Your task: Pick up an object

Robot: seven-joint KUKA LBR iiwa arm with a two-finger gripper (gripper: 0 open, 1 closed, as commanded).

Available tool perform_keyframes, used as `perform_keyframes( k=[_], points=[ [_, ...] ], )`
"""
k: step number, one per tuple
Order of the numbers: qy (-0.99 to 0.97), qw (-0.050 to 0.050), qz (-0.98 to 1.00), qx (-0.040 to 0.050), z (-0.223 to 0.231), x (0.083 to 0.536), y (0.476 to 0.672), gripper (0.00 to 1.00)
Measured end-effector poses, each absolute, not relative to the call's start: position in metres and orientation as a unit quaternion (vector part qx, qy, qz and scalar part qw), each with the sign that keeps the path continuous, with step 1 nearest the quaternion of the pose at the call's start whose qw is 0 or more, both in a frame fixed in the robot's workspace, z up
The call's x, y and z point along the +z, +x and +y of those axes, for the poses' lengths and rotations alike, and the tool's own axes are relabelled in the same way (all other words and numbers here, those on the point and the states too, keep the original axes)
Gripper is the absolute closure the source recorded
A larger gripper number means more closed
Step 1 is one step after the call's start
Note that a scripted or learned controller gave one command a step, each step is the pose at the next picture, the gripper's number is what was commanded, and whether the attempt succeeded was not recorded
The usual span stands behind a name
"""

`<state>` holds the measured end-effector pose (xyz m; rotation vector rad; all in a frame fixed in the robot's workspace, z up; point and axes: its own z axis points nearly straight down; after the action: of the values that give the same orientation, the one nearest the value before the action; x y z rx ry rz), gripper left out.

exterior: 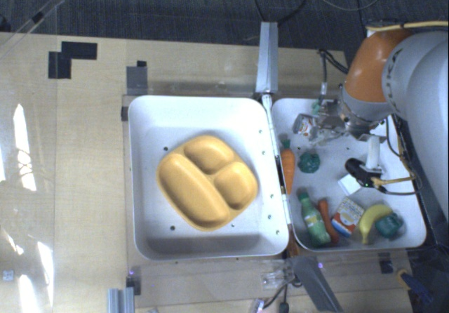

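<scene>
My gripper point(313, 125) hangs over the back of the right bin point(418, 231), just above a dark green round object point(309, 161). Nothing shows between its jaws. An orange carrot point(287, 168) lies along the bin's left wall. At the front of the bin sit a green bottle point(313, 217), a red stick-shaped item point(325, 211), a small white and orange carton point(345, 217), a yellow banana point(372, 221) and a teal object point(389, 226).
The left bin point(144, 157) holds a large yellow three-compartment tray point(207, 180). A metal divider post point(267, 59) stands between the bins at the back. The grey arm with its orange band point(368, 66) covers the right bin's back right corner.
</scene>
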<state>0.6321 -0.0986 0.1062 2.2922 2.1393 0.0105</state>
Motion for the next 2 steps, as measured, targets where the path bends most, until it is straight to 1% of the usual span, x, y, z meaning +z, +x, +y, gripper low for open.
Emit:
perform_keyframes(
  k=[1,2],
  points=[
    [0.759,0.002,0.651,0.0025,-0.1135,0.1080,0.6327,1.00],
    [0.759,0.002,0.651,0.0023,-0.1134,0.1080,0.6326,0.00]
  ],
)
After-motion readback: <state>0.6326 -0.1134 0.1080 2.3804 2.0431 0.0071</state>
